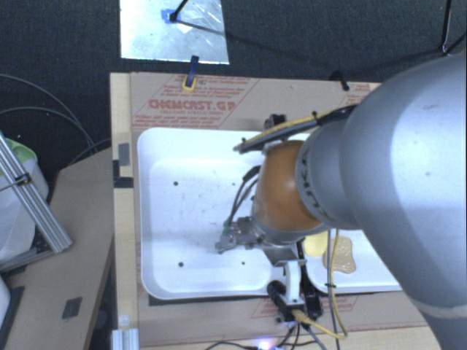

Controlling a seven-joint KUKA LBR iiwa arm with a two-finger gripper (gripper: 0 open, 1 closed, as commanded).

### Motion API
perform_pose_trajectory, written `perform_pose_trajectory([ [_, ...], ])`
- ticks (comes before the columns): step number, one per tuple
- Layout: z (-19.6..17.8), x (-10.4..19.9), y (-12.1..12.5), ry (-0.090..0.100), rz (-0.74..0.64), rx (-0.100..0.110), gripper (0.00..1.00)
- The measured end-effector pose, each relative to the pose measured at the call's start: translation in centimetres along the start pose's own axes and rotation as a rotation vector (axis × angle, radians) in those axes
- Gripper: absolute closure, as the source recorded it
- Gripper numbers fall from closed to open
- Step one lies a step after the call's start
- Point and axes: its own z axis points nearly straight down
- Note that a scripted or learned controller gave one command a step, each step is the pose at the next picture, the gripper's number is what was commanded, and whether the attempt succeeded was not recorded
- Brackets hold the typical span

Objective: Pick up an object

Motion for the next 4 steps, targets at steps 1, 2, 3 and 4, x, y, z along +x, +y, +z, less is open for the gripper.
perform_pose_trajectory([
  [1, -1.4, -0.1, 0.3, 0.002, 0.001, -0.003, 1.00],
  [2, -1.4, 7.0, 4.0, 0.003, -0.008, -0.005, 1.00],
  [3, -0.3, 1.4, 1.2, -0.001, 0.005, 0.002, 1.00],
  [4, -0.5, 12.5, 7.7, 0.006, -0.011, -0.008, 1.00],
])
